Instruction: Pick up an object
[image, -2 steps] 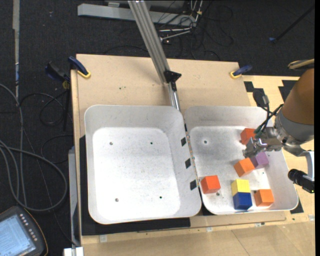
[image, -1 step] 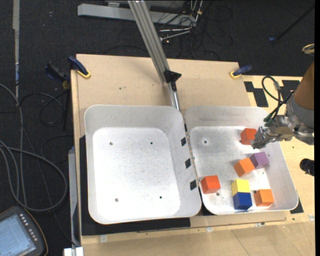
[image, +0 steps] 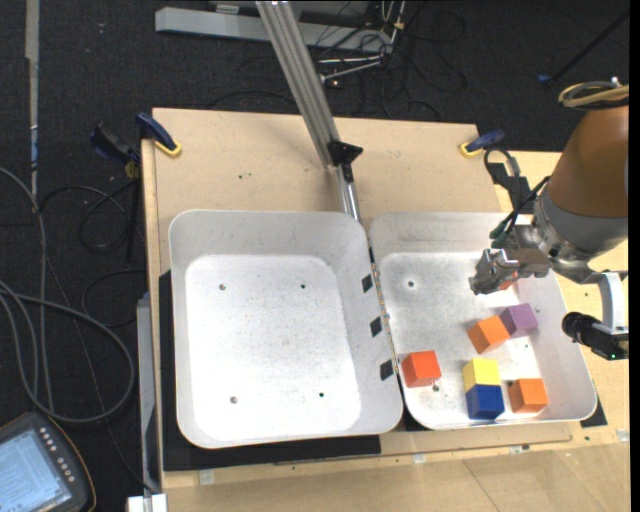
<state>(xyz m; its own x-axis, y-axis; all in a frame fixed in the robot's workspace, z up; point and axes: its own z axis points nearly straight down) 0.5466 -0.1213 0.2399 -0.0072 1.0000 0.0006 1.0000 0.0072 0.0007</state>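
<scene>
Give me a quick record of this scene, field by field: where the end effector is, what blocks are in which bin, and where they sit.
end effector: above the right bin, over its upper middle area, nothing visibly held
right bin: holds all six blocks
orange blocks: one near the left wall, one mid-bin, one at the lower right
purple block: touching the mid-bin orange one, on its right
yellow block: directly behind the blue block
left bin: white, speckled floor

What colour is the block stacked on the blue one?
Yellow, sitting on the blue block in the right bin, clear in the camera view.
</scene>
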